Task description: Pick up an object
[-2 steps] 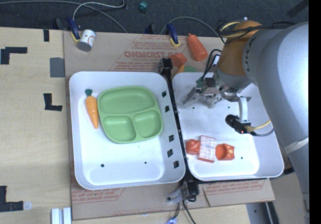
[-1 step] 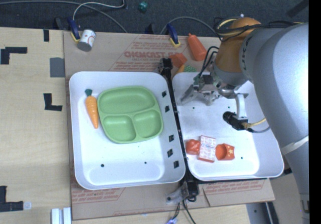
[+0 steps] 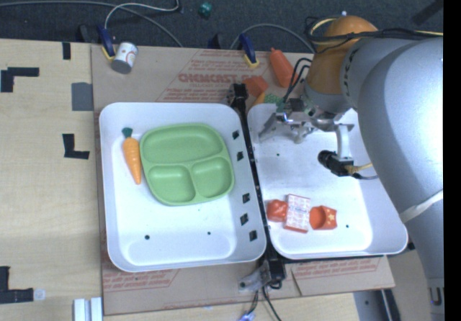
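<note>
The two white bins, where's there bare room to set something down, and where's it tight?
Left bin: a bare strip along the near edge, below the green tray. The toy carrot crowds the tray's left side. Right bin: bare floor mid-bin, between the gripper above and the orange and red-white packets by the near edge. Under the arm it's tight.

Green plate (image 3: 189,163), orange carrot (image 3: 132,157), white bins (image 3: 115,240)

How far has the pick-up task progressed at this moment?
Nothing looks picked yet. The gripper is low in the right bin, near its upper left corner, with nothing visible between its fingers. The red and white packets lie near the front of that bin. Grasping and lifting are left.
</note>
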`<state>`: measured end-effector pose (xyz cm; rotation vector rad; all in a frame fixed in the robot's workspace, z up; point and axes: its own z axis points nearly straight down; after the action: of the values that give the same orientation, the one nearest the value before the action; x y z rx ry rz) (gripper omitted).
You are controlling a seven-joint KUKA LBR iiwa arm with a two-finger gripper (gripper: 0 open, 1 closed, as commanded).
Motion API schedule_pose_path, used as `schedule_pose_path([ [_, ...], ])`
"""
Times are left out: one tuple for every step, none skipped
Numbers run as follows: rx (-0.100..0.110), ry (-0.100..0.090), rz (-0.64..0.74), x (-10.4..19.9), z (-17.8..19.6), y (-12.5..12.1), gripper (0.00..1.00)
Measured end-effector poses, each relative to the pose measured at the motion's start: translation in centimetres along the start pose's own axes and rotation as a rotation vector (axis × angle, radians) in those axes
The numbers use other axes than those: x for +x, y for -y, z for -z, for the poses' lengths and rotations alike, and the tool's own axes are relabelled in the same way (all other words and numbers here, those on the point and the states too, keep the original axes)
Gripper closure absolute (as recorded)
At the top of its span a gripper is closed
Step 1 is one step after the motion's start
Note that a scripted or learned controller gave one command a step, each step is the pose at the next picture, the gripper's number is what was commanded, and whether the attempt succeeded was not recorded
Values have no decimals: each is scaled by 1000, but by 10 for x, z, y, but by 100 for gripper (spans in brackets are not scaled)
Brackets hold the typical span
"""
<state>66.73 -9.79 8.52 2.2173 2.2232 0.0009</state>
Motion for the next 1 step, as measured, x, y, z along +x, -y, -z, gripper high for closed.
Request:
schedule_pose_path([
  [0, 1, -1, -3, 0, 17, 0],
])
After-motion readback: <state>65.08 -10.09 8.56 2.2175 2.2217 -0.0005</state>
